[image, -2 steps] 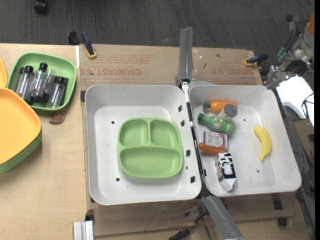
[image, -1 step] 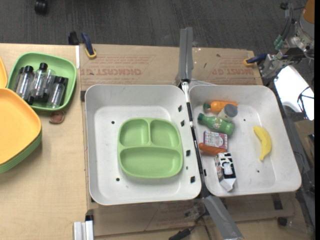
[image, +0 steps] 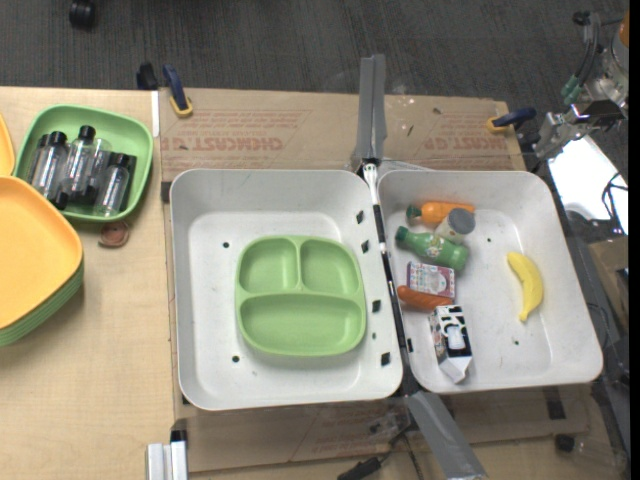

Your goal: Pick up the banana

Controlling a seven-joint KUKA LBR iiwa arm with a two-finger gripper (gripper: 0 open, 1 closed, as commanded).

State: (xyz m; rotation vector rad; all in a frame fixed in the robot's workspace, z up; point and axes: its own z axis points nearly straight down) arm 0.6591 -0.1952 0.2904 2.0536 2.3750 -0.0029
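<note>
Banana [image: 527, 284] is lying flat in the right bin [image: 570, 363], in its right half on bare floor, near the right wall but not touching it. Its long axis runs roughly top to bottom in the view, with the lower end tilted slightly right. It is well apart from the clutter along the bin's left side: green bottle [image: 432, 248], orange item [image: 440, 211], pink packet [image: 430, 277] and small carton [image: 452, 336]. No neighbour is touched, so both long sides are judged free for a grasp across the short axis. Grey hardware [image: 597, 88] at the upper right, past the bin corner, is taken to be part of the arm. The banana lies down and left of it, well apart. Whether the gripper is released or clenched cannot be told. Pick is judged not yet begun. The left bin [image: 200, 368] carries a green divided plate [image: 300, 296], which is irrelevant here.
</note>
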